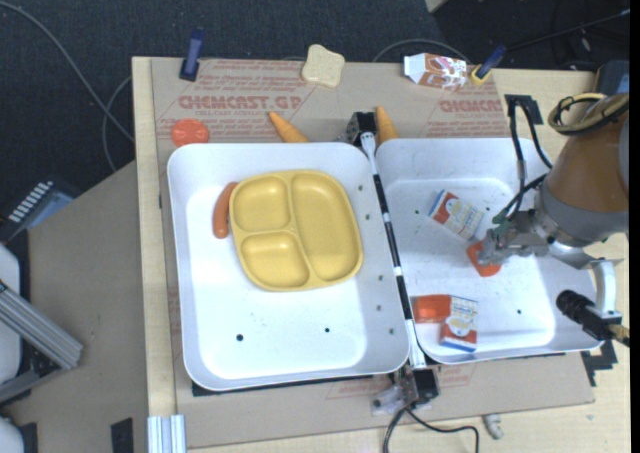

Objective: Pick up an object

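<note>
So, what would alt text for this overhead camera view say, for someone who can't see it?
A grey robot arm reaches from the right into the right bin, its claw low over a small orange object beside a small carton. The left bin holds a yellow divided tray with a hot dog alongside.

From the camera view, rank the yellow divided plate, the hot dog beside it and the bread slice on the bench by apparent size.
1. yellow divided plate, by far the largest.
2. hot dog and bread slice: they look too close in size to rank.
</note>
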Controlling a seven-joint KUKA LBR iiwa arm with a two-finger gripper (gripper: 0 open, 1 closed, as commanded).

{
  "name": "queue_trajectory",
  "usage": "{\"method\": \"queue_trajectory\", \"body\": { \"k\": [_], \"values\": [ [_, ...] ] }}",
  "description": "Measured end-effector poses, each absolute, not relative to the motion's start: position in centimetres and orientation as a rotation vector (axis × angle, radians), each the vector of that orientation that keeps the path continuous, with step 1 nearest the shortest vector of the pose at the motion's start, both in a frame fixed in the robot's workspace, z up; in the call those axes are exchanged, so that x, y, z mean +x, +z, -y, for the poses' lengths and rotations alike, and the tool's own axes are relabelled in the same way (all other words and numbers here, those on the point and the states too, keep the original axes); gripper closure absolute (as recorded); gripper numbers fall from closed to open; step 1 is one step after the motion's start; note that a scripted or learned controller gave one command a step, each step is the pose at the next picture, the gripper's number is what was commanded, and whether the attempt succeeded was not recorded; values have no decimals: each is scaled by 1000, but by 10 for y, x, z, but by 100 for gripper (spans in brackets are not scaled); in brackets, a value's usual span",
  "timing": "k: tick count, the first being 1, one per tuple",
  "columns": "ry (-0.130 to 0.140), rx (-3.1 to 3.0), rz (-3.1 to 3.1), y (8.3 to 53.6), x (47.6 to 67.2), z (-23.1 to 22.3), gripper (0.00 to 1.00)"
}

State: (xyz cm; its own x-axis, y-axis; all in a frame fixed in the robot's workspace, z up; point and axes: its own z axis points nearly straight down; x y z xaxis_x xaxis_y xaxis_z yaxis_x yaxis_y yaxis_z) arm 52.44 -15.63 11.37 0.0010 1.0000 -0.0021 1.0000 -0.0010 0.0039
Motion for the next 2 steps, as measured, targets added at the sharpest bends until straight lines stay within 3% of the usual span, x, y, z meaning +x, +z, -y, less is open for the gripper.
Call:
{"method": "queue_trajectory", "body": {
  "k": [1,2],
  "values": [
    [2,2220,-2217,114,524,156,0],
    [-1,2222,-2223,84,535,148,0]
  ]
}}
